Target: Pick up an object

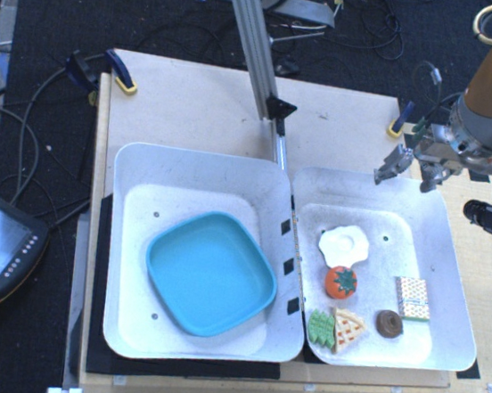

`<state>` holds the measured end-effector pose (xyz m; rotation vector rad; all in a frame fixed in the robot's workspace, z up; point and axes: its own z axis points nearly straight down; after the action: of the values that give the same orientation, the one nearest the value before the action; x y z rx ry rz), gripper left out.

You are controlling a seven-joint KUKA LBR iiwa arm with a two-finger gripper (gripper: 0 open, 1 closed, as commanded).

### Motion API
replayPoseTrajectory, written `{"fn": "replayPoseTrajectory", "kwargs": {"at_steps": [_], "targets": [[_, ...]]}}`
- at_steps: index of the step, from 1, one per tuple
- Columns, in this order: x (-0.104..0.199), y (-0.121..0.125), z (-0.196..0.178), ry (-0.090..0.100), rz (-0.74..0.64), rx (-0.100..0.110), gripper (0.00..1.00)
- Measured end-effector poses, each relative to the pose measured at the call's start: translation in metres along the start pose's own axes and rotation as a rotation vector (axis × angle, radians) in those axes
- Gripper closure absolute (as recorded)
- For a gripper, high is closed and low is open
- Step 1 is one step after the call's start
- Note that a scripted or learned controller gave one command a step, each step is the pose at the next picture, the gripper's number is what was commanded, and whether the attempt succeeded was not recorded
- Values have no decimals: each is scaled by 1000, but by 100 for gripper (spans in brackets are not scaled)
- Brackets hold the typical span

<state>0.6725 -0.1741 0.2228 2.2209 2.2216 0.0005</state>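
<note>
A robot arm reaches in from the right, its pincer (pixel 408 170) hanging open and empty above the far edge of the right bin (pixel 455 290). In that bin lie a fried egg (pixel 344 245), a tomato (pixel 341 282), a pizza slice (pixel 348 329), a green leafy piece (pixel 320 329), a brown doughnut (pixel 389 323) and a small box (pixel 412 298). The left bin (pixel 136 177) holds a blue tray (pixel 210 273).

I'm seeing five small items lying flat in the right bin (pixel 449 290): white fried egg (pixel 344 244), red tomato (pixel 341 282) touching just below it, pizza slice (pixel 348 329) beside green leafy piece (pixel 322 329), brown donut (pixel 389 323), patterned packet (pixel 412 298).
</note>
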Motion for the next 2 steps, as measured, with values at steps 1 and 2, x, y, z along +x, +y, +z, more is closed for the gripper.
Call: {"fn": "replayPoseTrajectory", "kwargs": {"at_steps": [1, 2], "targets": [[1, -11, 50, 1, 0, 4, 0], [11, -9, 100, 1, 0, 5, 0]]}}
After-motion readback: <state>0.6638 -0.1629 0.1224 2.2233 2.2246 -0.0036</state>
